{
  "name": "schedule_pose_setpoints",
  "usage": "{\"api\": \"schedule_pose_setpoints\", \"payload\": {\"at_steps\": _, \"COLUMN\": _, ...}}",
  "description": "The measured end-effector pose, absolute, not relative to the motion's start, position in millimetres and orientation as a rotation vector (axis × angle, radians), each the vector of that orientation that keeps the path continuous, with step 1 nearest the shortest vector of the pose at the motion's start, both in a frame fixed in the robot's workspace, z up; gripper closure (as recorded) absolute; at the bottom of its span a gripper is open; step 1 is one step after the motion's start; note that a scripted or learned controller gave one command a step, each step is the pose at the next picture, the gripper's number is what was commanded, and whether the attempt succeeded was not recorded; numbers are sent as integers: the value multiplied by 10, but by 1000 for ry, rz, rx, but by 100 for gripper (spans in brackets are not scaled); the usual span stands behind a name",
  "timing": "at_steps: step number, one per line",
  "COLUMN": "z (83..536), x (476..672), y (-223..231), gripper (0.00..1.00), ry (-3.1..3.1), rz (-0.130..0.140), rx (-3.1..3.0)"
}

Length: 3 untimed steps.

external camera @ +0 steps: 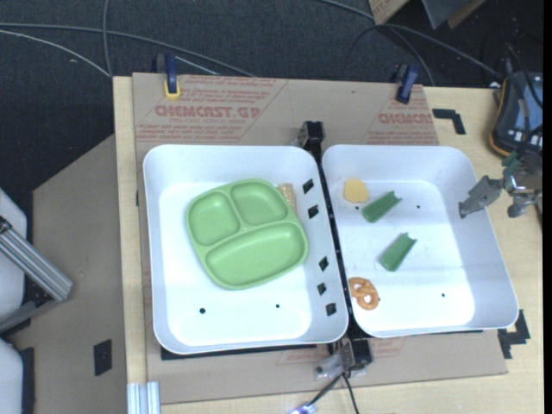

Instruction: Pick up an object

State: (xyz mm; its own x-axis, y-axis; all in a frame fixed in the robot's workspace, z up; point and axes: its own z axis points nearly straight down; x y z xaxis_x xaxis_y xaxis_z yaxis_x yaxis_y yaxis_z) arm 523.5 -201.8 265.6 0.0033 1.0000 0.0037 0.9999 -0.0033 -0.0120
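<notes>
Grey pincer (492, 194) hangs over the right bin's (483, 257) right rim, touching nothing I can see; whether released or clenched, I can't tell | green blocks (380, 206) (398, 253), yellow piece (355, 191), pretzel (365, 293) lie in that bin | green divided plate (247, 232) sits left of it.

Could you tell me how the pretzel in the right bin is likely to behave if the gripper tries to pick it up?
The pretzel looks small and thin, so probably light and brittle. It lies flat by the right bin wall, so the fingers may slide it rather than lift it.
</notes>
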Motion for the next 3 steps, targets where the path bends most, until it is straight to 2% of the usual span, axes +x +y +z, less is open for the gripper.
{"api": "schedule_pose_setpoints", "payload": {"at_steps": 1, "z": 2714, "x": 5258, "y": -2012, "gripper": 0, "ry": -2221, "rz": 0, "rx": -2221}}
{"api": "schedule_pose_setpoints", "payload": {"at_steps": 3, "z": 1486, "x": 5328, "y": -2031, "gripper": 0, "ry": -2218, "rz": 2, "rx": -2217}}
